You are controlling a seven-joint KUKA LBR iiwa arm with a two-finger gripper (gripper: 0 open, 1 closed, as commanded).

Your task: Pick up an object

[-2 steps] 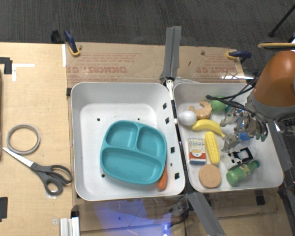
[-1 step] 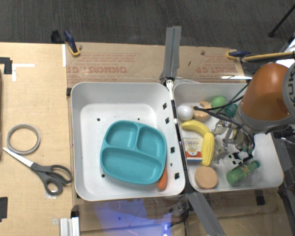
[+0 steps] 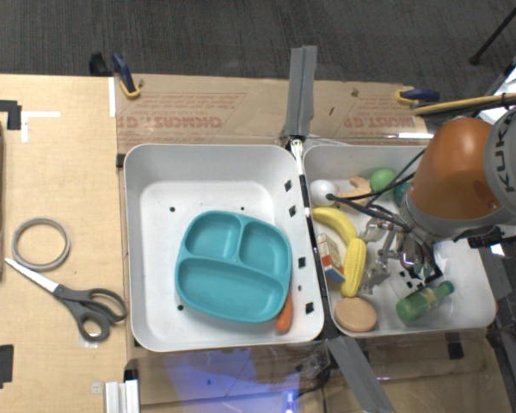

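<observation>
Down at the near edge of the right shallow white plastic bin (image 3: 477,317) lie a round tan cookie-like disc (image 3: 356,315) and a small green bottle (image 3: 423,299) on its side. Just beyond them a yellow toy corn cob (image 3: 354,266) stands nearly on end, touching a yellow toy banana (image 3: 336,223) that curves above it, with a small printed box (image 3: 330,256) tucked to their left. Farther back sit a white rounded piece (image 3: 323,188), a pale tan piece (image 3: 357,184) and a green ball (image 3: 382,179).

The left shallow white plastic bin (image 3: 146,231) holds a teal three-compartment plastic tray (image 3: 234,267), tilted a little, with a slim orange carrot-like toy (image 3: 284,316) at its near right corner against the bin wall.

On the bench to the left rest grey-handled scissors (image 3: 69,298) and a roll of clear tape (image 3: 40,243). Brown cardboard (image 3: 206,114) behind the bins carries red lettering, upside down and too faint for me to read.

The grey arm with the orange band (image 3: 454,177) reaches in from the right over the right bin, black cables trailing across it. Its metal gripper (image 3: 396,256) points down between the corn and the bottle; I cannot tell whether it is spread or pressed together, and nothing visibly sits in it.
</observation>
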